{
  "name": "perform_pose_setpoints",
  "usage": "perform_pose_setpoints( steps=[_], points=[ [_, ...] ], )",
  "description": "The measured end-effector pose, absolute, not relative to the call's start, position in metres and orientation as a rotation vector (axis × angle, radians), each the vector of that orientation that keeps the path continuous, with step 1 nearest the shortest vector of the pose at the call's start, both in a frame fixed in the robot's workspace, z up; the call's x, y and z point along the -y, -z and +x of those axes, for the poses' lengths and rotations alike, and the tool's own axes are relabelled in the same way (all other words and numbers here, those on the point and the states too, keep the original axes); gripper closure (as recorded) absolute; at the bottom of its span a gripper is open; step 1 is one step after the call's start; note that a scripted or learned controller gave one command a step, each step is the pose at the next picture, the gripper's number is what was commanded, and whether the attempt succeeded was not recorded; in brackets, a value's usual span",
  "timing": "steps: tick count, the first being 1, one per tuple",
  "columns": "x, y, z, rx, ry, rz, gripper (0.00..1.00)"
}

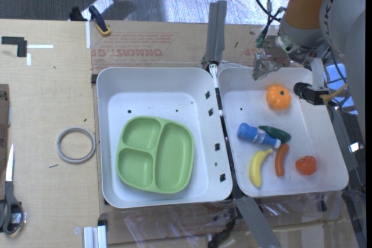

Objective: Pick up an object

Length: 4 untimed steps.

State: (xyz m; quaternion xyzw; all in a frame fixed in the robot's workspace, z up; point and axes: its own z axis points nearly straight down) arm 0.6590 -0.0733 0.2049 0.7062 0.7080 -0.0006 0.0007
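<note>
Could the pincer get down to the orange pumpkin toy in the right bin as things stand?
Probably yes. The pincer hangs over the right bin's far rim, near the pumpkin, which lies uncovered and apart from the other toys.

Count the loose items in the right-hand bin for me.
5: an orange pumpkin near the back, a blue bottle centre-left, a banana and a sausage in front, a tomato front right.

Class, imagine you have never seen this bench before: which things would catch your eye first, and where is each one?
Probably the pale green divided plate, lying alone in the left bin. Next, the bright toy food in the right bin: an orange pumpkin near the back, with a banana, sausage and tomato nearer the front. The gripper hangs over that bin's back edge.
</note>
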Motion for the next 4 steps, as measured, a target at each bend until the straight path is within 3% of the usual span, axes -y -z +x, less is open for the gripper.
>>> perform_pose_setpoints(
  steps=[1,2,3,4],
  points=[
    [0.134,-0.196,0.650,-2.220,0.003,2.222,1.00],
    [0.165,-0.094,0.660,-2.217,-0.001,2.219,1.00],
    [0.213,-0.093,0.655,-2.218,0.000,2.219,1.00],
    [0.178,-0.160,0.660,-2.223,-0.001,2.215,1.00]
  ],
)
